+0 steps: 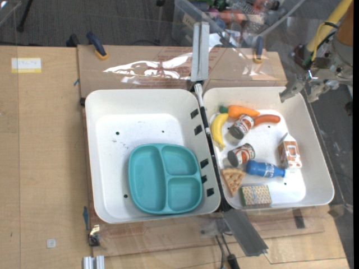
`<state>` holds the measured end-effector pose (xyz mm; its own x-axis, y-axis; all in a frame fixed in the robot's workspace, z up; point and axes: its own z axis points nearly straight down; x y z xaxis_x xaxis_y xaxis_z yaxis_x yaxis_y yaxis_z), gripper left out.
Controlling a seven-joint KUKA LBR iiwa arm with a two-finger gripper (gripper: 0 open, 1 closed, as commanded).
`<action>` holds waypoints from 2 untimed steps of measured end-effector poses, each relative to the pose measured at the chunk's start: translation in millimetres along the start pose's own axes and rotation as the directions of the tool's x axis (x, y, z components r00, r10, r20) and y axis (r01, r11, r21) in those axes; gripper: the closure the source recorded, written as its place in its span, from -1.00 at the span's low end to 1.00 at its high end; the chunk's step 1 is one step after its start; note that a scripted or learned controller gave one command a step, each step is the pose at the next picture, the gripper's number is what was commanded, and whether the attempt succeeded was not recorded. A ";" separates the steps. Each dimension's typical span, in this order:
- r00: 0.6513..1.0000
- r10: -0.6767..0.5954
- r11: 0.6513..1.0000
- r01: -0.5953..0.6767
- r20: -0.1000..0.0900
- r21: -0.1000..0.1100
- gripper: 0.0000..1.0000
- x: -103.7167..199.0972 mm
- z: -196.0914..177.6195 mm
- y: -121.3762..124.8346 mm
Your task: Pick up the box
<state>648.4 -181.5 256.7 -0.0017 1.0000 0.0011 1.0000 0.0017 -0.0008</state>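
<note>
A pale wooden worktop (39, 150) carries two shallow white bins side by side, with a clear tub of odds and ends (238, 1) behind them. The left bin (106, 108) holds a teal divided plate (165, 178). The right bin (314, 150) is crowded, and the box (290, 153) lies in its right half, close to the right wall, a small orange-and-white carton. It looks light and fairly stiff, though thin card could dent under a hard squeeze, and its printed faces may be a little slick. Its two long sides seem the best place to grip. The blue bottle (265, 169) lies just beside its lower left corner, so room is tight there, while the floor above it and towards the wall is freer. The gripper (301, 88) hangs over the bin's far right corner, well apart from the box, and whether the jaws stand wide or narrow I cannot tell. A banana (218, 129), two cans and a pizza slice (233, 179) sit further left, out of the way.
</note>
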 end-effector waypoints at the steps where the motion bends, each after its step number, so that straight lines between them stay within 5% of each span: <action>1: 0.990 0.144 0.990 -0.144 0.000 0.000 -1.00 63.5 115.7 -16.7; 2: 0.983 0.183 0.983 -0.183 -0.001 -0.036 -1.00 87.0 153.7 28.6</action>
<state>676.7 -94.4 103.1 0.1811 0.9835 0.0017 0.9828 -0.1811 0.0352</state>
